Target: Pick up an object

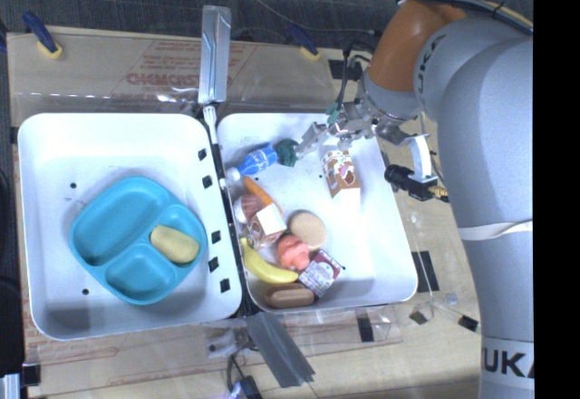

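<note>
Gripper [337, 136] hangs over right bin [385, 234], fingertips blurred against white floor, spread impossible to judge; brown carton [341, 171] lies just below, contact unclear. Nearest camera: hot dog [288, 296], banana [265, 267], small packet [319, 273] crowd front corner, overlapping. Farther back, blue bottle [258, 159] by divider. Left bin [45, 207]: blue tray [127, 248] holding yellow lump [175, 243]

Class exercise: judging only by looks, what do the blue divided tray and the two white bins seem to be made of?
Blue divided tray: probably moulded plastic with a matte finish; it has an even colour, rounded compartment walls and soft sheen. White bins: likely smooth, slightly glossy plastic; they show rounded corners and faint highlights. Neither material can be confirmed from appearance.
</note>
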Controlling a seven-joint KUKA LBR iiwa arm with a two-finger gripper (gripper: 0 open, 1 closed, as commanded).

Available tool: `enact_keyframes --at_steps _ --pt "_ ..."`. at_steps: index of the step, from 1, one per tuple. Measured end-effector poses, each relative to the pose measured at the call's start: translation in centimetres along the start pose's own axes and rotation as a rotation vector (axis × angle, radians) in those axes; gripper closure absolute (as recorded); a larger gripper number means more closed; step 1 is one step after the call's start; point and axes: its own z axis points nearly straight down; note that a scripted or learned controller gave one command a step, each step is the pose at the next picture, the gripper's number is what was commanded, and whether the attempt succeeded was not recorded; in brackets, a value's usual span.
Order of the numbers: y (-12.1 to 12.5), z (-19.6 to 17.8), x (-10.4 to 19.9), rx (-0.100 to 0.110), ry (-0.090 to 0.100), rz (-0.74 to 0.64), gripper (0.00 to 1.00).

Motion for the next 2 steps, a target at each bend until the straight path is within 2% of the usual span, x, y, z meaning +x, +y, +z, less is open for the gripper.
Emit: enact_keyframes --at_steps 1,2 --pt "0.4 -0.6 2.3 -0.001 0.001 -0.299 0.00" --pt "-4.6 1.2 -1.8 -0.007 -0.005 -0.287 0.00"
